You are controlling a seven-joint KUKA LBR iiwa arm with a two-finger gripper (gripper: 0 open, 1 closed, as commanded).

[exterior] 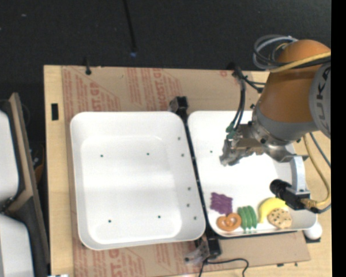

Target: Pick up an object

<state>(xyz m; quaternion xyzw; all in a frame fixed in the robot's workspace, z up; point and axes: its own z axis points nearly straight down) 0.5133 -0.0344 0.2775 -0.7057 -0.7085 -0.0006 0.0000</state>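
My gripper (230,155) hangs over the middle of the right bin (210,131), under the arm's orange band (291,91). Nothing shows between its fingers. Along the right bin's near edge lie several small objects: a purple piece (221,201), an orange pretzel-shaped ring (228,222), a green ridged piece (248,217), a yellow piece (271,205) and a tan cookie (279,217). All of them lie below and to the right of the gripper, well apart from it.
The left bin (132,178) stands beside the right one, both on a cardboard sheet (121,88). Cables (240,105) run down from the arm beside the wrist. A black bracket (285,190) on the arm overhangs the yellow piece.
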